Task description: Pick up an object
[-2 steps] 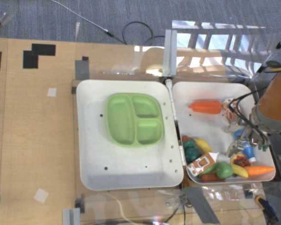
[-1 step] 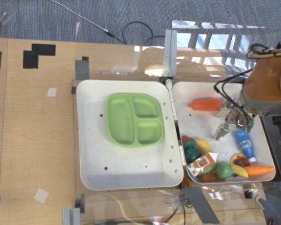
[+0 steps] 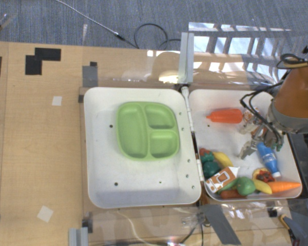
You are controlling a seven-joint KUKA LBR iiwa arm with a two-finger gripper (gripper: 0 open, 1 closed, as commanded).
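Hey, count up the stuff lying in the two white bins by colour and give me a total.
Green: 3, divided plastic plate, dark green toy, light green round toy
Orange: 2, carrot-shaped toy, second carrot-shaped toy
Yellow: 2, banana-shaped toy, second banana-shaped toy
Blue: 1, small bottle
Orange-and-white: 1, small box
Total: 9; others too cluttered to tell.

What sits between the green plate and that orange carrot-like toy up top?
Bare white bin floor, then the divider where both bins meet, seen in the camera view between green plate and orange toy.

The gripper hovers open in the right bin beside a blue bottle.
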